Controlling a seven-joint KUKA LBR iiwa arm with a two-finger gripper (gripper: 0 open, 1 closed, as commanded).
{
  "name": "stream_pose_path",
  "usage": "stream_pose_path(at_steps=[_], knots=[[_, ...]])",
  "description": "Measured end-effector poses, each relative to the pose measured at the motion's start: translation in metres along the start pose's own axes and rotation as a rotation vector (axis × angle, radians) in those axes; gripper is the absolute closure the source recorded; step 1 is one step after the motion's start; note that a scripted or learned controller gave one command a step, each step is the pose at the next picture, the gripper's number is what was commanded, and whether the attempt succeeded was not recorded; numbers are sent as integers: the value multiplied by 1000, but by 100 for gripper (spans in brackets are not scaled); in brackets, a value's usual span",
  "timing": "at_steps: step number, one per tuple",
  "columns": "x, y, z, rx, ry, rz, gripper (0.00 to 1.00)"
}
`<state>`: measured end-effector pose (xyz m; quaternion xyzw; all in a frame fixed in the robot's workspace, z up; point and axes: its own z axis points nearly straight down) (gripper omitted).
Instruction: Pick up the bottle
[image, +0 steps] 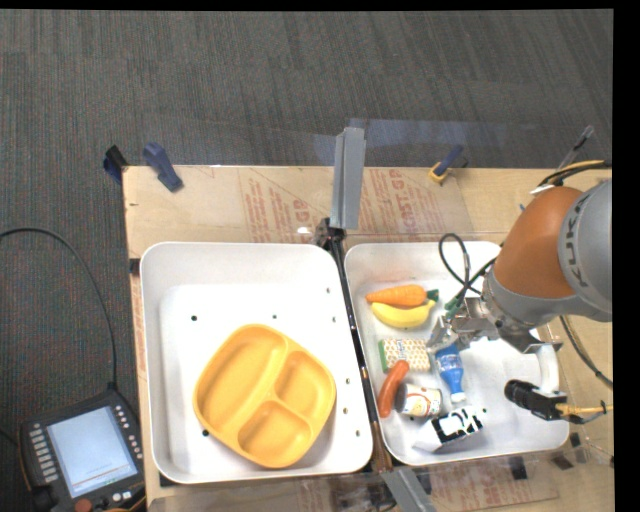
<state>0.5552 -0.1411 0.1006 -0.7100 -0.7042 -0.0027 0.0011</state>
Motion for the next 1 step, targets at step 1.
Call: stream_pose_path(at_steps=[1], knots=[[46,-9,-56,8,-3,-55,100]])
